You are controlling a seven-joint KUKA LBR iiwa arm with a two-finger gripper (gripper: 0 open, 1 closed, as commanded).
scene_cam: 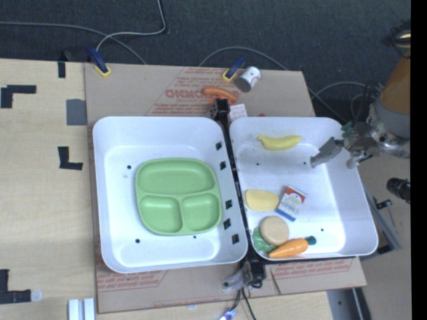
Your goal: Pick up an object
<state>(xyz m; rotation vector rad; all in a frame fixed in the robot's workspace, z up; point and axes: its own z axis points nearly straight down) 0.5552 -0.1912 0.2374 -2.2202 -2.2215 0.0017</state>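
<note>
Camera view looks down at a slant on the desk (40,199), and its two white bins sit side by side. The left bin (110,145) holds a green divided plate (179,197), lying flat near the middle, with three compartments.

The right bin (347,225) holds the loose objects. A pale yellow lump (261,199) lies near the divider; what it is cannot be made out. Just beside it on the right is a small red, white and blue carton (291,202), tilted, its long axis running from upper right to lower left. Below these a round tan disc (274,231) partly covers a green piece (261,244), most of which is hidden. Touching that cluster is a toy carrot (289,248), its long axis close to level and its green tip pointing right. Toward the bin's far side a yellow banana (279,141) lies almost level, its ends curving slightly upward.

The pincer (327,153) hangs over the right part of this bin, to the right of the banana and a little lower, apart from it, and well above the carton and carrot. It is blurred and dark; whether it is open or closed cannot be told. Nothing can be seen in it. The arm (393,112) is cut off at the right edge.
</note>
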